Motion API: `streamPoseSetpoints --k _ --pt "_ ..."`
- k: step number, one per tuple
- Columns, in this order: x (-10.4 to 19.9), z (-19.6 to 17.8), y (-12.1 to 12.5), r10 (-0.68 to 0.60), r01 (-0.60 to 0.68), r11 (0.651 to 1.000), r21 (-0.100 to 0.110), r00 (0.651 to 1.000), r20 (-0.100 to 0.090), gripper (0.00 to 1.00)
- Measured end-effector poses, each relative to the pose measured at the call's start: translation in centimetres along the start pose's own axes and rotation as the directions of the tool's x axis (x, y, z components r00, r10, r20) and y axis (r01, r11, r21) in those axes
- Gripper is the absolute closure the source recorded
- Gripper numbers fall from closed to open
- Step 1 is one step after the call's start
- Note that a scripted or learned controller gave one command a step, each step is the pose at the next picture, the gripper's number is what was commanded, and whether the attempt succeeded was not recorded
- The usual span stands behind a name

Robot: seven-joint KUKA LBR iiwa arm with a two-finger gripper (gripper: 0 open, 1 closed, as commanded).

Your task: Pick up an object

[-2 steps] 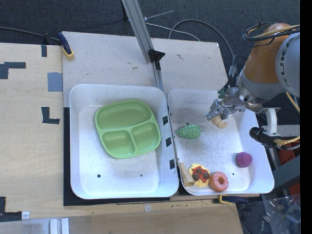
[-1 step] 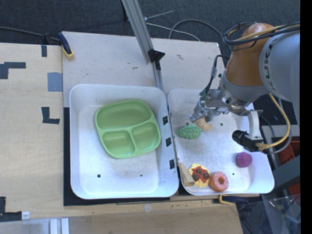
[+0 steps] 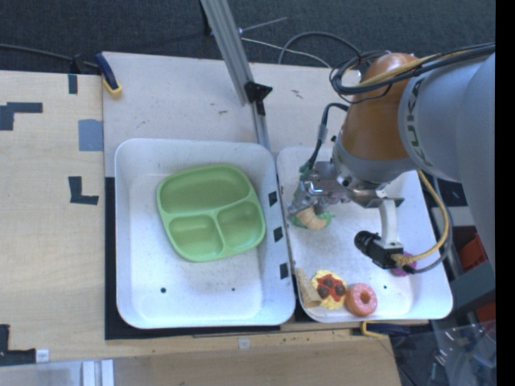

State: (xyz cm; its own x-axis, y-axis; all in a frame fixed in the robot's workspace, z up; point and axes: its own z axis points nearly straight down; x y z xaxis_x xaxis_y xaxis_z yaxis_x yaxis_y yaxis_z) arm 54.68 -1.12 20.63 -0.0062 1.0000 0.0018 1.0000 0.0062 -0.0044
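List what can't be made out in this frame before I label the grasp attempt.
- Pincer, camera view: the arm's wrist covers most of it, so its state and any contact can't be judged.
- Small toy under it: partly covered and blurred, so its identity is unclear.
- Right bin: the arm hides much of its floor.
- Pizza slice and donut: small, details soft.
- Green tray: fully visible.

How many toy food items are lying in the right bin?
3. A pizza slice and a pink donut lie at the near edge of the right bin; a third item sits under the gripper. The arm may hide more.
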Motion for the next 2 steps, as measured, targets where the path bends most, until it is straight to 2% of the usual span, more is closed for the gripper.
streamPoseSetpoints --k 1,2 --pt "5.1 -1.7 -1.9 -0.002 0.002 1.0 -0.002 1.0 -0.001 1.0" --pt "10.7 -2.1 -2.6 -0.003 0.003 1.0 -0.002 1.0 0.0 1.0"
